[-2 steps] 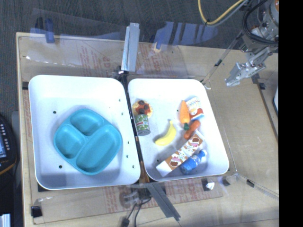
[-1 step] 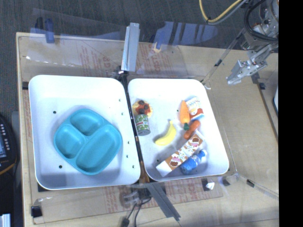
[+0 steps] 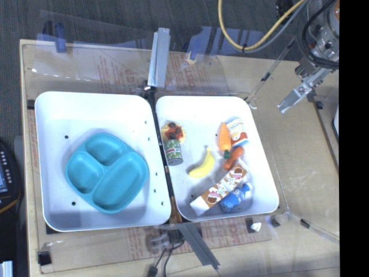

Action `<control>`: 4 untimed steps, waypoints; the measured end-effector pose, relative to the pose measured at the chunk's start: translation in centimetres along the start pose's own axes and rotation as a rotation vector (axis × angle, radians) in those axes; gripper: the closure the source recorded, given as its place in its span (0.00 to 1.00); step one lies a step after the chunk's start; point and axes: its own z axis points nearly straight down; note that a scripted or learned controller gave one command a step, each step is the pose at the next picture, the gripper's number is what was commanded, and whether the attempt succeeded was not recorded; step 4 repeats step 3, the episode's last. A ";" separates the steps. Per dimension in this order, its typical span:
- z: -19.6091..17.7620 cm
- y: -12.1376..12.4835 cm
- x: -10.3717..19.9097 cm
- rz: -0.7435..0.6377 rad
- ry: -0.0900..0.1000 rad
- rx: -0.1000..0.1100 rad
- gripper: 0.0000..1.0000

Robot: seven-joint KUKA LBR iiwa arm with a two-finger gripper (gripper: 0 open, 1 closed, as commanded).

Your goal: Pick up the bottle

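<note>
Seemingly the clutter is there to make the pick a matter of choosing: the right bin [image 3: 262,172] holds a loose scatter of small groceries, while the left bin [image 3: 52,114] carries a blue divided plate [image 3: 106,171]. The bottle [image 3: 236,199], as I judge it, is the blue item lying on its side in the right bin's near corner, touching a long printed carton [image 3: 222,186] that lies at a slant just beside it. A banana [image 3: 202,166] and a carrot [image 3: 223,137] lie farther in, and a small green can [image 3: 173,153] stands against the wall by the divider. Lying down and pressed to the carton, the bottle probably offers little free room along that side.

The arm [image 3: 323,36] is up at the desk's far right corner, well apart from both bins, cables looping above it. Its gripper [image 3: 295,97] juts out at a slant toward the right bin, over bare desk. Whether it is open or closed I cannot tell at this angle; it grips nothing visible.
</note>
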 end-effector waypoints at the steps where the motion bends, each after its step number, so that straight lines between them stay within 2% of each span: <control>1: -0.1 2.0 -1.8 -0.385 0.004 0.005 1.00; 2: -0.2 3.0 -2.8 -0.820 0.010 0.011 1.00; 3: -1.1 2.6 -2.8 -0.823 0.009 0.027 1.00; 4: -1.1 2.6 -2.8 -0.823 0.009 0.027 1.00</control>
